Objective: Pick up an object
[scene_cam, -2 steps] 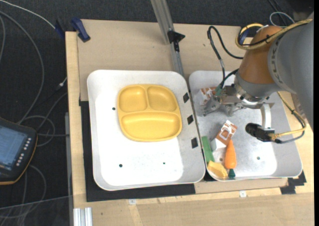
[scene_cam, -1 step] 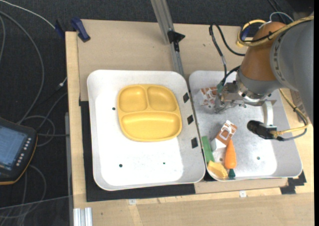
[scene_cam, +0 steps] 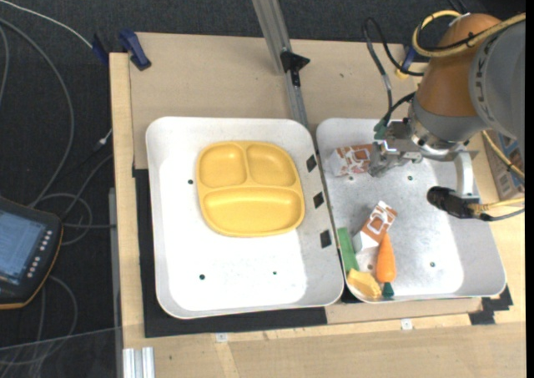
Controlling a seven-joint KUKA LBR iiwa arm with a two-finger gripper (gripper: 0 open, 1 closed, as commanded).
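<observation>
In the right bin (scene_cam: 450, 272), my gripper (scene_cam: 385, 153) is low at the bin's back left, under the orange band (scene_cam: 455, 88) of the arm. It is right beside a small white and red-brown packet (scene_cam: 354, 158), touching or nearly touching the packet's right end. A second red and white carton (scene_cam: 380, 221) lies tilted near the bin's middle. In front of it lie an orange carrot (scene_cam: 385, 259), a green stick (scene_cam: 346, 246) and a yellow piece (scene_cam: 364, 284).
The left bin (scene_cam: 167, 226) holds a yellow divided plate (scene_cam: 249, 187). A metal post (scene_cam: 271, 13) rises behind the gap between the bins. Cables and a black connector (scene_cam: 448, 199) hang by the arm over the right bin's right half.
</observation>
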